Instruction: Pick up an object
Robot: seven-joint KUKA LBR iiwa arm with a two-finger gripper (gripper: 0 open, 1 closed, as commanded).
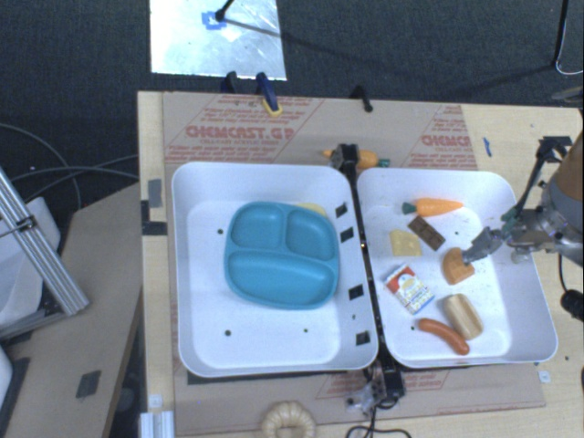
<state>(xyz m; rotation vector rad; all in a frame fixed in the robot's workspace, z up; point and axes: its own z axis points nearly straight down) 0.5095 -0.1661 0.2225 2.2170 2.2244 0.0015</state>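
The gripper (474, 250) sits low in the right bin (525, 336), its tip touching a brown toy pastry (455, 267); whether the jaws are spread or pinching, I cannot tell. Nothing looks lifted yet, so the pick remains. The worktop's brown sheet (239, 131) reads "CHEMCAST".

Grey metal arm (558, 231) coming in at three o'clock, with an orange band above the wrist. Its pincer (476, 248) is slim, pale grey, with dark cabling behind it.
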